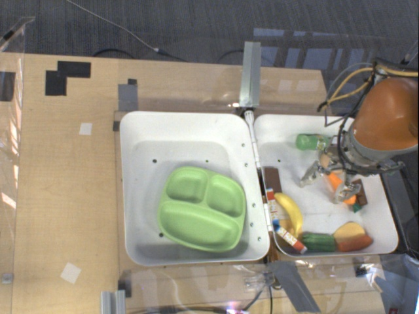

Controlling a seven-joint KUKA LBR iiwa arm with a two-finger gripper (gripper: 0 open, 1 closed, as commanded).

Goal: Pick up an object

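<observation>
Orange object (334, 179) between open jaws (330, 178)

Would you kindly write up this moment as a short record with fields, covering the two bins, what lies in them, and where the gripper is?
left bin: holds a green divided plate
right bin: holds several small items
banana: near the right bin's left wall
green bottle: upper part of the right bin
green vegetable: along the bin's front edge, beside a red and yellow fruit
gripper: above the right bin's middle, fingers spread, an orange item below it
held: nothing seen between the fingers
</observation>
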